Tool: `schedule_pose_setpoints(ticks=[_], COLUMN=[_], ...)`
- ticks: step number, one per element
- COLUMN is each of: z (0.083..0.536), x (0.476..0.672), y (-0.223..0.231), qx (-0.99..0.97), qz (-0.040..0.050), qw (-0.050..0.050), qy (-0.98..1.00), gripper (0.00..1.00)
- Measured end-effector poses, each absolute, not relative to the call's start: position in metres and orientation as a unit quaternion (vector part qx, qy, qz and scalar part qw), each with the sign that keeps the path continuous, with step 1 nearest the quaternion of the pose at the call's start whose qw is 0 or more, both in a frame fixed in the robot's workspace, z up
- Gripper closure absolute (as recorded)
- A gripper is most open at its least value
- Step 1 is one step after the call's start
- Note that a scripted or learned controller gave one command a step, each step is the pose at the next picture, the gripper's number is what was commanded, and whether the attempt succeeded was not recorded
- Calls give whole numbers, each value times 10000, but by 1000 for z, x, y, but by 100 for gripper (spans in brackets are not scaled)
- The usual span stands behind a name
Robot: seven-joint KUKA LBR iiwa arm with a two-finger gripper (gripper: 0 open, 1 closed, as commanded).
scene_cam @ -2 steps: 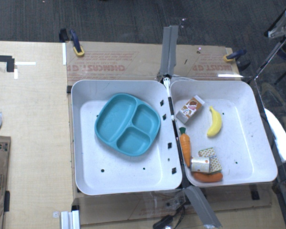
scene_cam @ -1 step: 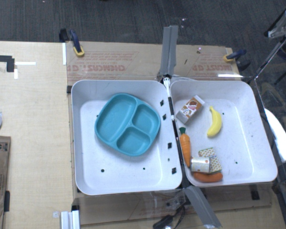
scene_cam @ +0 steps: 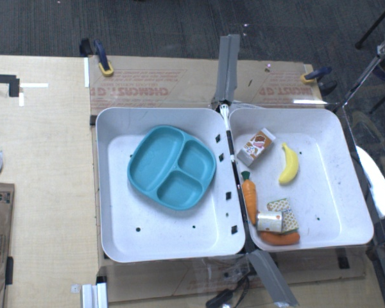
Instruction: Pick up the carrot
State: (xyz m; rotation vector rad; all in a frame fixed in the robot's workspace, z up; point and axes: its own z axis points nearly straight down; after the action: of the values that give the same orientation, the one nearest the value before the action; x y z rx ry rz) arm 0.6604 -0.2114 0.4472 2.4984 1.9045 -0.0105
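Approach step, grasp not yet made. State of gripper: cannot tell. Carrot (scene_cam: 249, 201) lying along right bin's (scene_cam: 346, 172) divider wall, far side from arm's entry, beside small can (scene_cam: 269, 221). Next: reach across, descend over carrot, avoid wall and can.

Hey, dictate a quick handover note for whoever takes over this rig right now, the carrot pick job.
Hand: not over either bin at this moment, so no grasp is under way.
Carrot: lying in the right bin, against its left wall, green top pointing away from the camera, tip near a small white cup.
Nearby: a patterned packet and an orange sausage-like item by the cup; small carton and banana further back.
Left bin: holds a blue divided plate.
Done: nothing yet, the carrot is untouched.
Left: reach in, grip the carrot, lift it. The wall and cup crowd it.
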Motion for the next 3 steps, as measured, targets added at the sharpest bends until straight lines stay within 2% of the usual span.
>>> schedule_pose_setpoints(ticks=[1,2,3], z=[447,440,440], x=[660,660,659], y=[-212,-157,-150], qx=[7955,7191,8245], qz=[-36,-18,-17], qw=[-4,-10,-1], qy=[6060,6949,5658], gripper=[0,0,0])
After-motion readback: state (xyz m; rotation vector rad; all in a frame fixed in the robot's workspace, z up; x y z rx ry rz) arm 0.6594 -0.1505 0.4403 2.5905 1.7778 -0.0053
